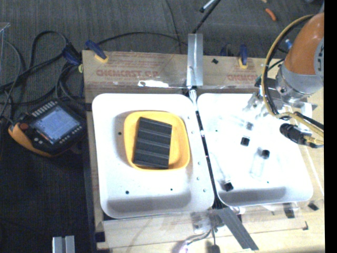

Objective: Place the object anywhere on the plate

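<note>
We see the dark ribbed block [152,142] lying flat on the yellow plate [181,146], which sits in the left bin [105,141]. The right bin [295,178] lies just beside it, and the arm [305,46] hangs over its far right corner. We cannot tell how the gripper [255,101] stands. Both bins rest on a wooden surface [137,70]. On the dark carpet [42,204] to the left lies a handheld controller [47,128] with black cables [47,51].
</note>
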Robot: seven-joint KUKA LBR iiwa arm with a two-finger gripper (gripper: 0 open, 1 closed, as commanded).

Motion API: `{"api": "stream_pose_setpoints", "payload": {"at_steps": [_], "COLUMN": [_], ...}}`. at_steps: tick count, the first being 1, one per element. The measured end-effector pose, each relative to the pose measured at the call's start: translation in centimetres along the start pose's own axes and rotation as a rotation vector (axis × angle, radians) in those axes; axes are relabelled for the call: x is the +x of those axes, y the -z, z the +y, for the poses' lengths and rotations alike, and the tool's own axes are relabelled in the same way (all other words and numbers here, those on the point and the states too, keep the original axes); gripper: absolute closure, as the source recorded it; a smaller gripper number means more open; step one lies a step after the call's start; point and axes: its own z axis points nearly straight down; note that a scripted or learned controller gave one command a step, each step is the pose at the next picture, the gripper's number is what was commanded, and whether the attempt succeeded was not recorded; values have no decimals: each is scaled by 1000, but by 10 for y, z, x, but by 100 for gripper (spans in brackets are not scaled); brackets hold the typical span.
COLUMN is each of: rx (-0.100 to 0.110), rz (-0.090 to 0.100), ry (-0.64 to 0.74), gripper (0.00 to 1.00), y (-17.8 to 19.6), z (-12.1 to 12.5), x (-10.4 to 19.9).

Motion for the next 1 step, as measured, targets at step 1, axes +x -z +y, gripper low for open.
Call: {"api": "stream_pose_setpoints", "payload": {"at_steps": [1], "rx": [0], "rz": [0], "ry": [0], "gripper": [0], "y": [0], "z": [0], "x": [0]}}
